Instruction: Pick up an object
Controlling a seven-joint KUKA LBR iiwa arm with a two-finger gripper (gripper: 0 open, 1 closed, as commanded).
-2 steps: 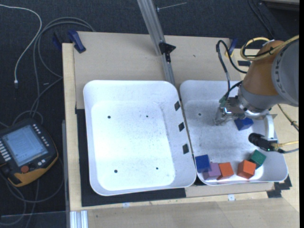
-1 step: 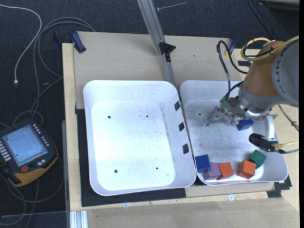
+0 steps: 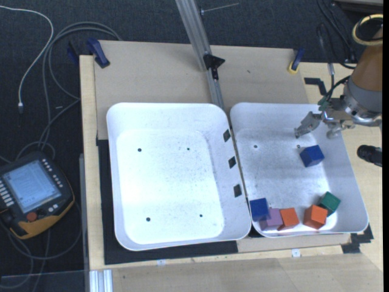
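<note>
Now | blue cube (image 3: 312,156) | just below open pincer (image 3: 319,126), apart

A robot arm (image 3: 366,81) is seen, with an orange band set above a grey wrist section. Below the wrist, a lighter silver-grey ring is fitted. Dark cables are looped beside the arm, above the fingers. The gripper (image 3: 321,125) is built of pale grey metal, with two short fingers (image 3: 306,126) of the same grey. Small dark fittings are seen just behind the fingers. Finer markings or screws cannot be made out.
</note>
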